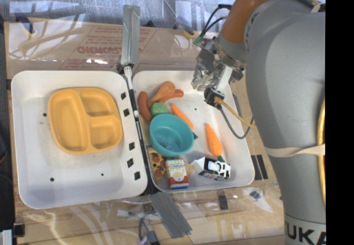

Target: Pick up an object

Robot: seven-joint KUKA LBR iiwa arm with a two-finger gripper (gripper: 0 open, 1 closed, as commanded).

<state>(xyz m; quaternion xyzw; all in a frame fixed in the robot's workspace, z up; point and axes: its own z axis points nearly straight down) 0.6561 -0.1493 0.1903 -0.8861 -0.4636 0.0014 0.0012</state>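
My gripper hangs over the far right part of the right bin, open with nothing between its fingers. Below and left of it lie a teal bowl, an orange carrot, a second carrot, an orange toy vegetable, a red sausage and a small green piece. At the bin's near edge stand a small juice box and a black-and-white carton. The nearest object to the gripper is the second carrot, apart from it.
The left bin holds a yellow divided plate. A grey divider bar runs between the bins at the back. A yellow cable loops from the wrist over the right bin's right side. The arm's body fills the right.
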